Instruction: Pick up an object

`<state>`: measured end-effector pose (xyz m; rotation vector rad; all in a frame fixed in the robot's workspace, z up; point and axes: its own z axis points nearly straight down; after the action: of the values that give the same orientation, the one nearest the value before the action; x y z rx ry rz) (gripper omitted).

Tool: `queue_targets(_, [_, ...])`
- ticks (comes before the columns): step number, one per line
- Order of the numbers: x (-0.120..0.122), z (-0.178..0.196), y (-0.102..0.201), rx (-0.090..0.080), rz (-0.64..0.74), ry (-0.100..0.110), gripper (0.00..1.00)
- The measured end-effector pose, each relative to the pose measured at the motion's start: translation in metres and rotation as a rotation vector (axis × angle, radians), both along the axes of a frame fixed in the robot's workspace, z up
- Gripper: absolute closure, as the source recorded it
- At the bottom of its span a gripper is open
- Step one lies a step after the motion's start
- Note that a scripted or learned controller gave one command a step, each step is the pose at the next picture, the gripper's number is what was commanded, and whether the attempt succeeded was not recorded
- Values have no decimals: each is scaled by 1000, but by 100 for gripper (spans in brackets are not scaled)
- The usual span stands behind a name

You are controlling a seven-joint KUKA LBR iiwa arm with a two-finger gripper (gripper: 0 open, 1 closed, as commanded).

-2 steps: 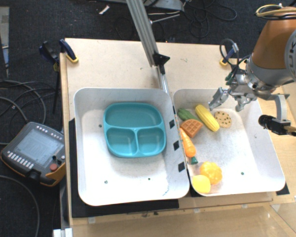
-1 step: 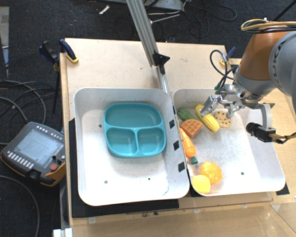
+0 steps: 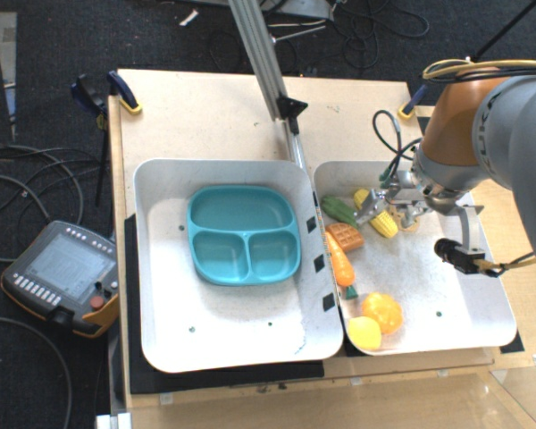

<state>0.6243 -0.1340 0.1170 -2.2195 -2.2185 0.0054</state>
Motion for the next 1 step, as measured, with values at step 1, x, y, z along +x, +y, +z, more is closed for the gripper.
queue_targets(1, [2, 14, -1, -1, -1, -7, 100])
